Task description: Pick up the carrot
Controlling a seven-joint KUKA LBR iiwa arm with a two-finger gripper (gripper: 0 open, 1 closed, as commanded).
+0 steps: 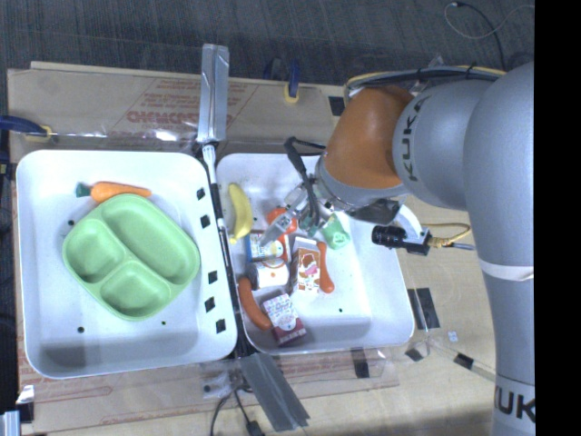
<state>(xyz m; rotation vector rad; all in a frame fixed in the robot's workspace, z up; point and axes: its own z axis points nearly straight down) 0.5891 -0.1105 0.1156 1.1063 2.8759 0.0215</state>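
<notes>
Your carrot (120, 190) lies in the left bin (36, 271) near its far edge, touching the green plate (132, 255). Your gripper (304, 209) hangs over the right bin's (386, 312) clutter; jaw state cannot be told, possibly obscured by the wrist.

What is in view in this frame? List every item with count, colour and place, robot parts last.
bins: 2, white, side by side on the bench
divided plate: 1, green, left bin
carrot: 1, orange, left bin, at the plate's far edge
banana: 1, yellow, right bin, near its left wall
sausage: 1, orange-red, right bin, front left
small cartons: several, mixed colours, middle of right bin
arm: 1, grey with orange band, over right bin
pincer: 1, over the cartons, fingers unclear
</notes>
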